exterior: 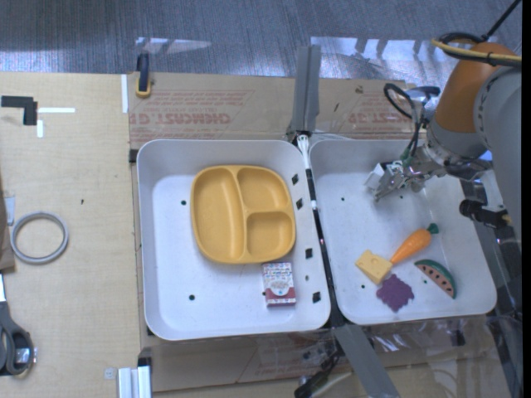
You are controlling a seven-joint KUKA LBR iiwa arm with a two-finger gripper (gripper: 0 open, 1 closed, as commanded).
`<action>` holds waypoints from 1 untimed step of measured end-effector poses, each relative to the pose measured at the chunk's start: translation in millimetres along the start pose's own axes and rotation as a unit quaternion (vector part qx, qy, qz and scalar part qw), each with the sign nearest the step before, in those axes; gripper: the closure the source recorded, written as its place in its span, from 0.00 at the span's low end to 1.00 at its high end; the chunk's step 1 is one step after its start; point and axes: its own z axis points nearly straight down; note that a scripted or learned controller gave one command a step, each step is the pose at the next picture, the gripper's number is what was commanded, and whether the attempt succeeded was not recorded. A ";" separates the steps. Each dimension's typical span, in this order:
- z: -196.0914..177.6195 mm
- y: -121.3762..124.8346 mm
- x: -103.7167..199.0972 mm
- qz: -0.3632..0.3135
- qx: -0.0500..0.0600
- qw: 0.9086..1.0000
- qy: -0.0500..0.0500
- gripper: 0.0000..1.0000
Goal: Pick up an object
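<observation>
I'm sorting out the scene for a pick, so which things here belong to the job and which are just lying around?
Job:
pincer
carrot
cheese wedge
purple piece
watermelon slice
yellow divided plate
small carton

Lying about:
tape ring
scissors

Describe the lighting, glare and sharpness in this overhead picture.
Camera view: even, soft light; faint shadows beside the yellow plate and carrot. Glare streaks the shiny strip behind the bins. Toys look sharp; the gripper is small and slightly blurred.
</observation>
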 end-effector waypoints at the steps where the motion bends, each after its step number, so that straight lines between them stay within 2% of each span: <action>1: -1.1 -3.5 -37.8 0.016 -0.005 1.000 0.010 0.00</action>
